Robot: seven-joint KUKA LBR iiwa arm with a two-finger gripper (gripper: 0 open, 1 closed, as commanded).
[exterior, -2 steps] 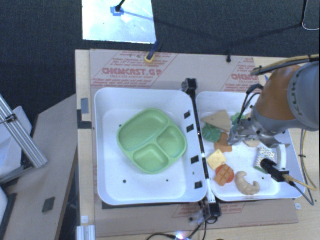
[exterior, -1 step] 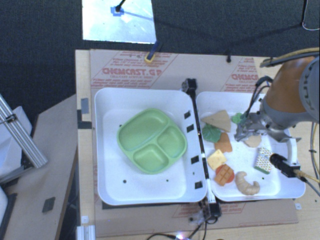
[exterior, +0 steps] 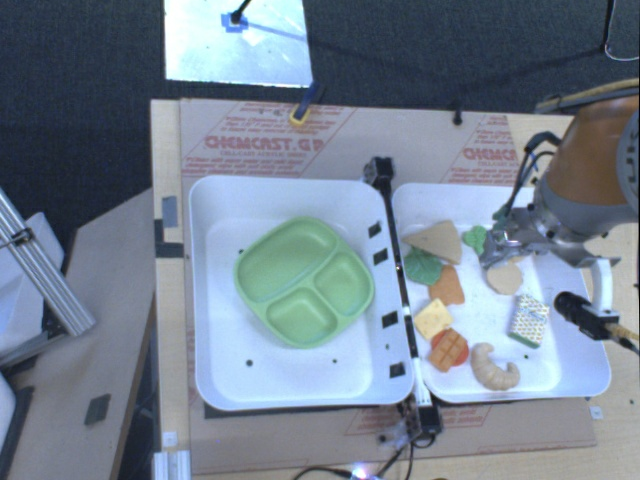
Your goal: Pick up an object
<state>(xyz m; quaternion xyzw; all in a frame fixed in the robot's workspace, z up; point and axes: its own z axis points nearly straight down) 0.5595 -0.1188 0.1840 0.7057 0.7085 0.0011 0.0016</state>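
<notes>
Camera view. My gripper [exterior: 497, 251] sat low over the right bin [exterior: 580, 373], in that bin's upper part. I could not tell the state of my hand at this angle; the wrist hid most of it. Nothing was visibly in my grasp, so I logged no pick as done.

Landmark for positions: the tan round piece [exterior: 504, 280], which lay just below my gripper, touching or nearly so; I could not tell which. Left of it, just beside my gripper, a small green piece [exterior: 474, 237]. Further left, a tan wedge [exterior: 437, 239], a leafy green item [exterior: 420, 268] and an orange piece [exterior: 449, 287]. Below and right of it, a speckled block [exterior: 528, 320]. Well below it, a curled shrimp-like piece [exterior: 494, 367], an orange-red cube [exterior: 449, 349] and a yellow cube [exterior: 432, 319].

The left bin [exterior: 215, 368] held a green divided plate [exterior: 303, 281].

Judgement: the approach looked complete; the close, the lift and confirmation of a grasp remained. Likely target: the tan round piece.
</notes>
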